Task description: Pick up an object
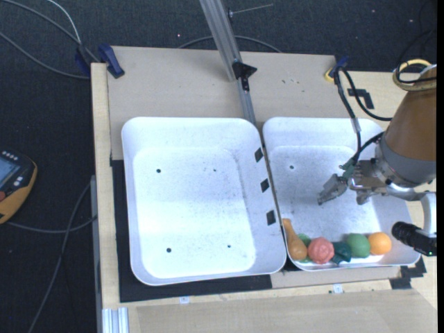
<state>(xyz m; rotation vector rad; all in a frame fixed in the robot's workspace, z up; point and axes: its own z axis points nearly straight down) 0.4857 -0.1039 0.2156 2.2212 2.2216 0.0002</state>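
Toy row along right bin (305, 141) near wall: orange gourd (295, 244), red piece (320, 250), green piece (357, 245), orange ball (379, 242). Gripper (346, 193) above them, fingers spread, gripping nothing. Left bin (139, 141) alongside.

The right bin (305, 144) has bare floor across its far and middle parts. Toys crowd its near wall in a touching row: a pear-shaped piece (295, 241), a red ball (320, 250), a green piece (358, 245) and an orange (379, 242). The claw (347, 191) hangs above the open floor beyond them.
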